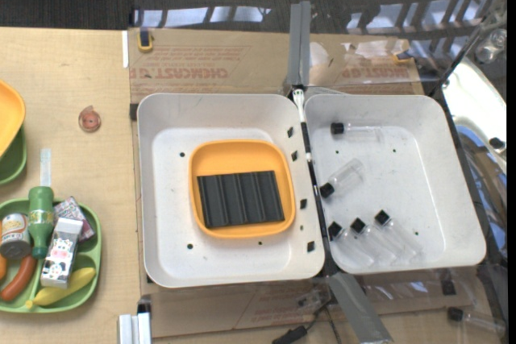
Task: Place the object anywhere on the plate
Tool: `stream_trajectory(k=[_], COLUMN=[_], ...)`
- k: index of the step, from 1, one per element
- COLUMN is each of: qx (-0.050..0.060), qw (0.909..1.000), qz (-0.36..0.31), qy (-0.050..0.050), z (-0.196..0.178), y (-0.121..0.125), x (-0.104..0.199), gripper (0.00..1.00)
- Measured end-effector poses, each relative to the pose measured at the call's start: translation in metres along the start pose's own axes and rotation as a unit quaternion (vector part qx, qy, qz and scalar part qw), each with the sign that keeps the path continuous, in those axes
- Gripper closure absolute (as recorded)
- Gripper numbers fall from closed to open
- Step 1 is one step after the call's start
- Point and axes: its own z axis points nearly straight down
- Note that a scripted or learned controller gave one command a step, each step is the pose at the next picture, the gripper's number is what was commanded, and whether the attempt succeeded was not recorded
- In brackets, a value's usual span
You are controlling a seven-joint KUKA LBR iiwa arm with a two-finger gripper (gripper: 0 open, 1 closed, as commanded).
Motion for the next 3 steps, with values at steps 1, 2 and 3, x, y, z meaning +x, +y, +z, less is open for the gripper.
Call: stream_trajectory(k=[1, 2, 3], qx=[0.000, -0.001, -0.001], qw=[0.9832, 0.9345, 0.8509], qz=[-0.182, -0.356, -0.525], qy=[0.000, -0.001, -0.001], z=[-0.0003, -0.0003, 0.0005], y=[0.0001, 0.0002, 0.0003], x=[0.0000, -0.0001, -0.0001], gripper=[1.00, 1.00, 1.00])
